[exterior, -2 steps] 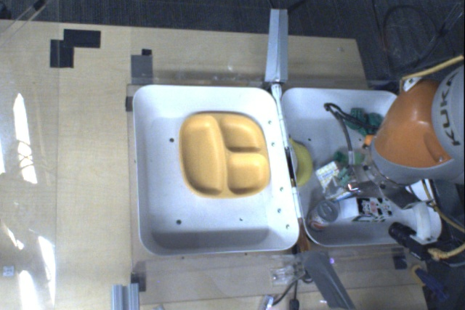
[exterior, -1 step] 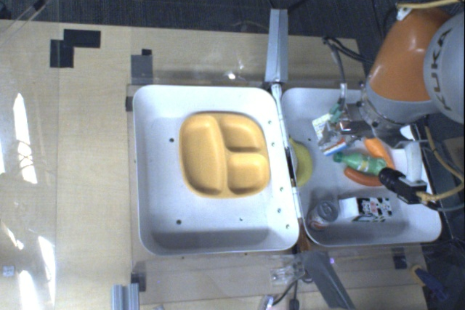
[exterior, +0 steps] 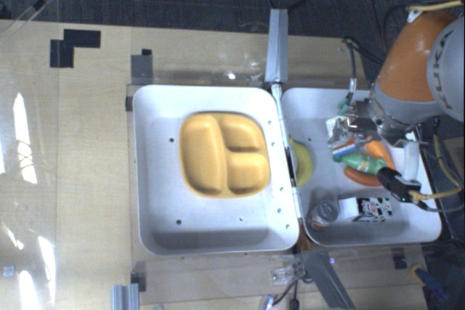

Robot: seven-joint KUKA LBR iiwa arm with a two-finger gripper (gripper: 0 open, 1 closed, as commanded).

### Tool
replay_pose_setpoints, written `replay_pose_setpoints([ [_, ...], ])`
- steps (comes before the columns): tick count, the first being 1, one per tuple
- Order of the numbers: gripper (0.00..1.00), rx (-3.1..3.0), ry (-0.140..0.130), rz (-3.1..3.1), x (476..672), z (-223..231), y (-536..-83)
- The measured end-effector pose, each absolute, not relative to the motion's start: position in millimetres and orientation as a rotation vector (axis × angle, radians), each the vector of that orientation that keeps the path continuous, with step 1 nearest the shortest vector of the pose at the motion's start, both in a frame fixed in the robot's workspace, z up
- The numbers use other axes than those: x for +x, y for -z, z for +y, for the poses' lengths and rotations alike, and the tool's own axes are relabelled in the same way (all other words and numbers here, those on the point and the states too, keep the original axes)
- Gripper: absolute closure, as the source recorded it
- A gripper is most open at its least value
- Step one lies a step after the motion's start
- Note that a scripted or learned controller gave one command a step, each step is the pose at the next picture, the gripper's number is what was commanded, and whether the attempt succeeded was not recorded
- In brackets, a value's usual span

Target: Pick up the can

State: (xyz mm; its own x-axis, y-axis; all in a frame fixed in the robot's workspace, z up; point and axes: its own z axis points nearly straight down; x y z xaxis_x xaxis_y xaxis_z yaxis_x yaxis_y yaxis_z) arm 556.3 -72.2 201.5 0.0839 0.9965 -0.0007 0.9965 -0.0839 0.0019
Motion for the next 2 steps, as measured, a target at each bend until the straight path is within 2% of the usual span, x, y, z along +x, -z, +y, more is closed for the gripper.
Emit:
replay_pose_setpoints([
  [1,0.0,2.311,-0.002,2.125,556.4,-72,-202],
  [2,0.0,2.258,-0.014,2.164,574.2,-127,-122],
])
